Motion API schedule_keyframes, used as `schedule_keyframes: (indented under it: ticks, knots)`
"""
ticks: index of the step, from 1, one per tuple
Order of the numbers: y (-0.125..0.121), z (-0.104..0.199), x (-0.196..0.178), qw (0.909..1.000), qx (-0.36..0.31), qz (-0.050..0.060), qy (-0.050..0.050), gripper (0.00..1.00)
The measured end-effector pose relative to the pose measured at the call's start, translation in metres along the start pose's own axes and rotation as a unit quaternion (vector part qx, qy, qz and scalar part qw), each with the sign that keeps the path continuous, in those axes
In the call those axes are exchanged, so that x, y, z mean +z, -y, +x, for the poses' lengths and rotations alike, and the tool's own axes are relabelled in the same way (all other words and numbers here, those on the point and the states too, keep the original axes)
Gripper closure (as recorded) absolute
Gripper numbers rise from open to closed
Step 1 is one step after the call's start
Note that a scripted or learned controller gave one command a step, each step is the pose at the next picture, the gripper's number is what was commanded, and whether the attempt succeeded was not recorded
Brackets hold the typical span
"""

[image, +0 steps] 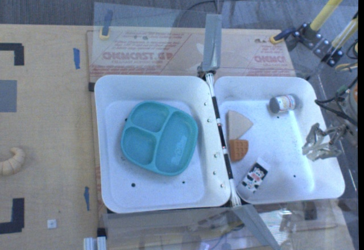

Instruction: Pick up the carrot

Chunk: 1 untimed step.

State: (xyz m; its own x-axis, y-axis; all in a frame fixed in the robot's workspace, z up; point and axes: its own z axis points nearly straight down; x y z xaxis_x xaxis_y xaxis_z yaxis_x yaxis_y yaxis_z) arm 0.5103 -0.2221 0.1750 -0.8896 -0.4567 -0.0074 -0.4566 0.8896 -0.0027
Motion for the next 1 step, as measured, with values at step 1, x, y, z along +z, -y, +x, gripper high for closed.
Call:
schedule_keyframes:
  ticks: [1]
  knots:
    - [-0.0145,-0.003,-0.0308,0.9916,-0.129,-0.001,0.0,1.0]
